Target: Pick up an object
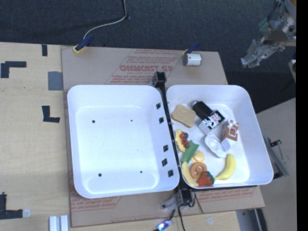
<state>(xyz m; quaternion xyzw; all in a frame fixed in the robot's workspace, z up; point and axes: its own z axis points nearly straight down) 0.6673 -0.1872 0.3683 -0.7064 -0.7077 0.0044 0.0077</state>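
Arm [274, 32] cut off top right; jaws indistinct.

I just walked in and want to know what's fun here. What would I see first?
First, the heap of colourful toy food in the right white bin: a yellow plastic banana near its front edge and a tan toast slice toward the back. The left white bin sits beside it. The robot's grey metal hand hangs high at the upper right, away from both.

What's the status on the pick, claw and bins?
Claw up high, past the right bin's far corner, off the objects. Toy pile untouched in the right bin: banana, bread slice, black-and-white box. Nothing blocking the descent.
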